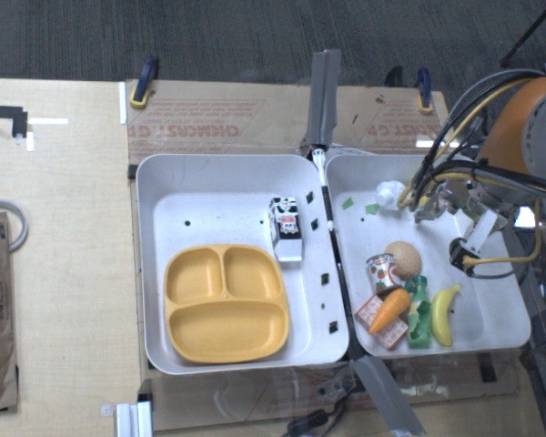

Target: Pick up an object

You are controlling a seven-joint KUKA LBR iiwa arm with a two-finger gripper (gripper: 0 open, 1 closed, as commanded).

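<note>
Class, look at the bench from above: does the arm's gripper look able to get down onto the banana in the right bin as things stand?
Probably yes. The banana lies at the outer edge of the pile, its top uncovered, with a green item touching only its left side. The gripper is over the same bin, nothing between them.

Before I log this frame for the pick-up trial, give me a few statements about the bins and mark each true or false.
1. The yellow divided plastic plate lies in the left white bin. True.
2. The yellow banana lies on the plate. False: it lies in the right white bin, near its front.
3. The orange carrot lies beside the green toy. True.
4. The small black-and-white carton is in the right bin. False: it is in the left bin, behind the plate.
5. The crumpled white object sits near the right bin's back. True.
</note>
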